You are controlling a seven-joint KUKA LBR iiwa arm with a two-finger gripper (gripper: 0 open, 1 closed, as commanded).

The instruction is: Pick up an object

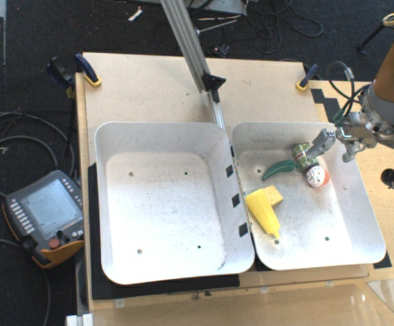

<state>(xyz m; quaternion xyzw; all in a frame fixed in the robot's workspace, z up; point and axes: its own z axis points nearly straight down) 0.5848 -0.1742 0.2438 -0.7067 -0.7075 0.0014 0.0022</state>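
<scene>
In the right bin lie a yellow wedge-like object, a curved green piece, a small green printed can and a white ball with an orange patch. My gripper hangs over the bin's far right part, open, its fingers spread apart. One fingertip sits right beside the small can, just above the ball. The other finger is out toward the bin's right rim. I see nothing between the fingers.
The left bin stands beside the right one, sharing a middle rim. A slanted metal rail reaches down to the bins' far edge. Clamps sit at the bench's far corners, and a teach pendant lies on the floor to the left.
</scene>
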